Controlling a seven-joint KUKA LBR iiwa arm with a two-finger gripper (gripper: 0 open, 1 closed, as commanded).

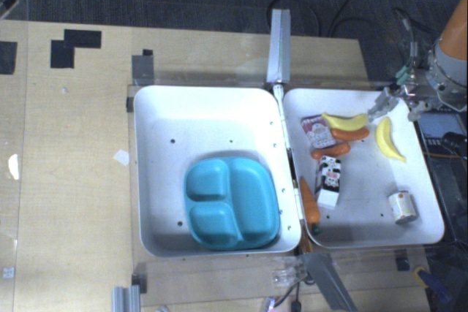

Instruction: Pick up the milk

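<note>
Two white bins sit side by side on the bench. Left bin (153, 157) holds a blue divided tray (230, 202), lying toward the near side. Right bin (431, 226) holds the loose items. The milk carton (329, 182), black-and-white cow print w/ a white end, lies on its side approx. at the bin's centre-left, long axis running near to far. Just beyond it lies a sausage (330, 150), touching or nearly touching the carton's far end; can't tell which. A carrot (310, 204) lies along the bin's left wall, just beside the carton. Further back, a red-and-white packet (316, 132) sits next to a banana (344, 121) w/ an orange item under its right end. A second banana (387, 139) lies toward the right side, apart from the rest. A small can (401, 206) lies on its side near the right front corner, well apart from the carton. The arm enters from the right; the gripper (385, 102) hangs at the bin's far right area, between the two bananas' tops, well apart from the carton. Nothing is seen between it and any item; whether it is parted or closed can't be told at this res.
</note>
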